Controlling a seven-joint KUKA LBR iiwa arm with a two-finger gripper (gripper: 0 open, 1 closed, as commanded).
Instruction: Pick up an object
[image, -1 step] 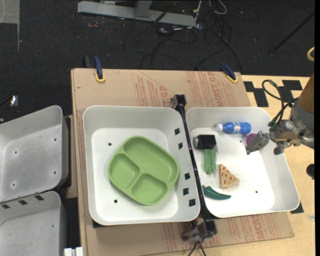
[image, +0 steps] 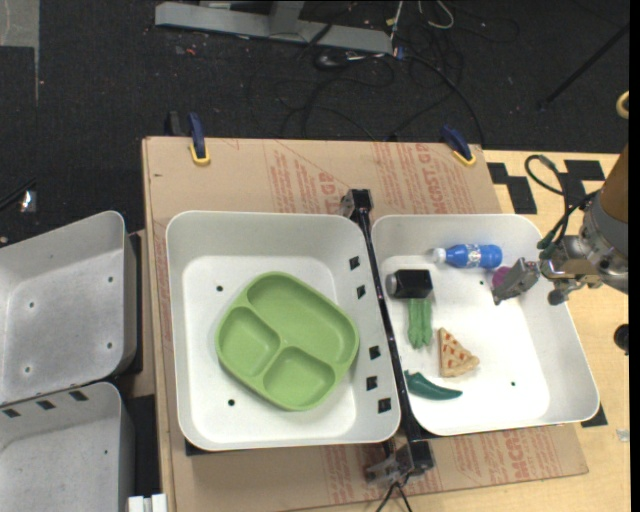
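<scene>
Grey pincer (image: 520, 280), finger state indiscernible, over right bin (image: 570, 340) beside blue bottle (image: 470, 256); green divided plate (image: 287, 342) in left bin (image: 190, 300).

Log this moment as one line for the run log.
phase: approach | gripper: over right bin, near blue bottle, holding nothing seen | green plate: left bin
</scene>
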